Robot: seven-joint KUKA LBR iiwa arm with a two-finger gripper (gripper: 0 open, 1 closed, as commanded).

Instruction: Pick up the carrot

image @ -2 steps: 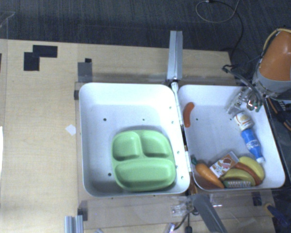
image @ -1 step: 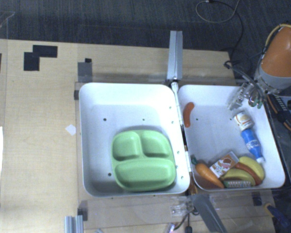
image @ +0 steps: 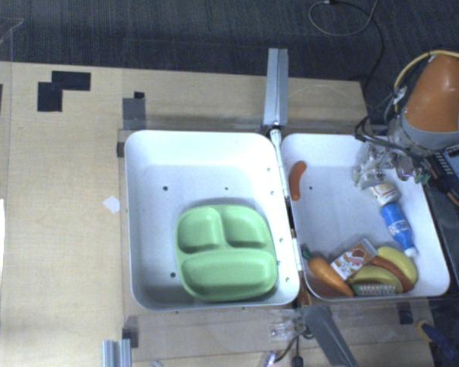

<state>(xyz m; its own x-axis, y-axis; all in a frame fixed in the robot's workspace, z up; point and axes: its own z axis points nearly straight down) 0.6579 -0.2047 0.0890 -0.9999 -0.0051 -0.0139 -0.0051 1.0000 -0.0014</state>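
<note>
Where the right-hand shallow white bin (image: 344,205) meets its near left corner, the tapered orange carrot (image: 327,275) lies flat, its green-topped thick end toward the bin's left wall. Just right of the carrot sits a small red-and-white carton (image: 350,260), then a yellow banana (image: 396,264). Farther back from the carrot, by the bin's far right corner, hangs the metal tool (image: 375,170); I cannot tell its state.

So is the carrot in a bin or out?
In. The orange carrot lies in the right white bin, at its near left corner, beside a small carton.
</note>
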